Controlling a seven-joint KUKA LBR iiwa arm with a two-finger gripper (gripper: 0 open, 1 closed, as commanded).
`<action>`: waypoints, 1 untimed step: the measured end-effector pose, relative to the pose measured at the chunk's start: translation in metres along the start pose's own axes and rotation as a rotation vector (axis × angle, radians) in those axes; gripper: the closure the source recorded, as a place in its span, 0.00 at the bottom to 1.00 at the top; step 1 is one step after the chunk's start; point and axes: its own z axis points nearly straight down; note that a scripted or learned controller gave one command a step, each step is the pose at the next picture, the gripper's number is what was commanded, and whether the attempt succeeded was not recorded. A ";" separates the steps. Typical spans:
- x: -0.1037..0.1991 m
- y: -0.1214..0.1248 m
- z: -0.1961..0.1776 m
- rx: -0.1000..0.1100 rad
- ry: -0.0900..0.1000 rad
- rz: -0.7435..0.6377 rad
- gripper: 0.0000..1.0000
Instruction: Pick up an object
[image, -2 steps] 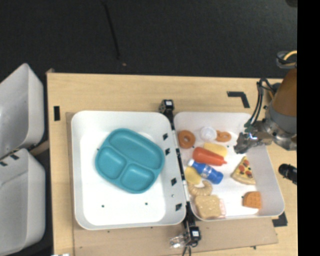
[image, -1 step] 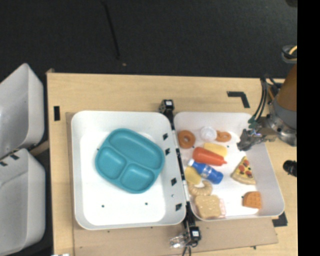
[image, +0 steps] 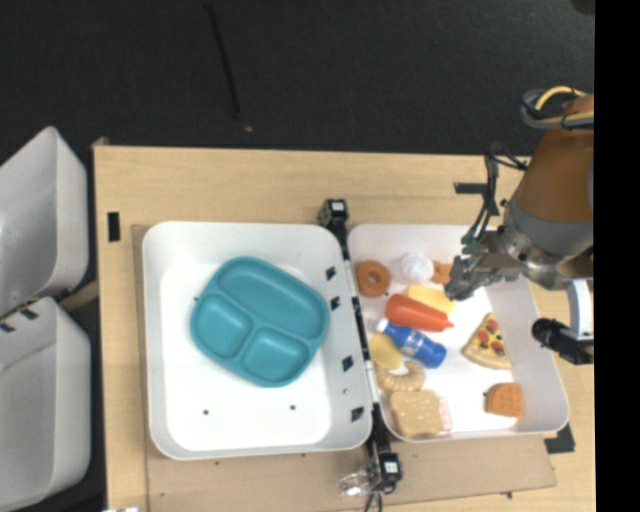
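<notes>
Hand (image: 463, 283) sits low in the right bin (image: 545, 400), just beside the yellow block (image: 428, 298) and the orange carrot-like toy (image: 417, 313); can't tell whether it's wide or narrow, too dark and small. Nothing visibly held, so the pick looks not yet done. Still in that bin: donut (image: 373, 277), blue bottle (image: 417, 346), pizza slice (image: 488, 342), toast (image: 416, 411). Left bin (image: 165, 400) carries a teal divided plate (image: 261, 320). Left to do: grasp and lift.
</notes>
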 end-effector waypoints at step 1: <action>0.043 -0.005 -0.006 -0.001 0.001 -0.001 1.00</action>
